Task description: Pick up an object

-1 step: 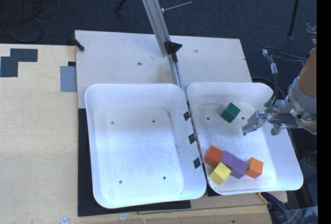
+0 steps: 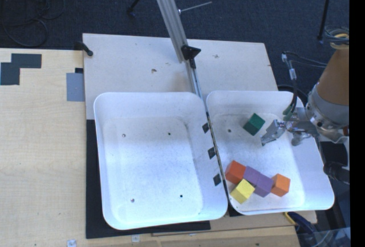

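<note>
In the right bin [image 2: 317, 191] a green cube [image 2: 254, 124] lies near the middle. A cluster sits at the front: a red-orange cube [image 2: 235, 171], a purple block [image 2: 259, 180], a yellow cube [image 2: 243, 190] and an orange cube [image 2: 280, 184]. My gripper [image 2: 283, 135] hovers low over the right bin's right side, just right of the green cube and not touching it. Its fingers [image 2: 270, 135] are spread open with nothing between them. The grey arm with its orange band [image 2: 336, 77] comes in from the right edge.
The left bin [image 2: 101, 126] stands beside the right one, sharing a divider with black clips [image 2: 211, 152]. A slanted aluminium rail [image 2: 171, 17] runs from the top down to the bins' back edge. Cables and a stand lie on the dark floor behind.
</note>
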`<state>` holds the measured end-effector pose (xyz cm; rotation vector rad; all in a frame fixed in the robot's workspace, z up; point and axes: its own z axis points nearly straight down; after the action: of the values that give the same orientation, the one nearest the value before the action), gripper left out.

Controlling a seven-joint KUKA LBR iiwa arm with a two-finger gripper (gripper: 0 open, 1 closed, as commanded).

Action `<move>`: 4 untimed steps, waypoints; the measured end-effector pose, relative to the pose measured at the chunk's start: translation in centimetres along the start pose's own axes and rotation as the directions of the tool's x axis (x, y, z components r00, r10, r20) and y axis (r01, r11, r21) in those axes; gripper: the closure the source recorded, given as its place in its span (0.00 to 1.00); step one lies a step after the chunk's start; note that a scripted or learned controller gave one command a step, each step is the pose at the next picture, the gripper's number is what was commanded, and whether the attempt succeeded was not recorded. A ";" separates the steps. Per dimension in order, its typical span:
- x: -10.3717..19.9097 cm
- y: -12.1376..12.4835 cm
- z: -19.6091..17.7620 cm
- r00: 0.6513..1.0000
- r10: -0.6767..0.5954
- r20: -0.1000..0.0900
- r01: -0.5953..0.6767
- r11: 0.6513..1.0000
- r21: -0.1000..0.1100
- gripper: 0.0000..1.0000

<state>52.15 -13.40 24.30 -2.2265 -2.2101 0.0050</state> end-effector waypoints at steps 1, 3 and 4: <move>-1.9 -3.5 -6.7 1.000 -0.003 0.002 0.003 1.000 -0.009 0.00; -1.6 6.7 14.7 1.000 -0.012 -0.002 0.012 1.000 0.000 0.00; -1.7 12.5 15.2 1.000 -0.009 0.001 0.009 1.000 -0.007 0.00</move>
<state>64.60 -15.19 9.04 -2.2208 -2.2237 -0.0016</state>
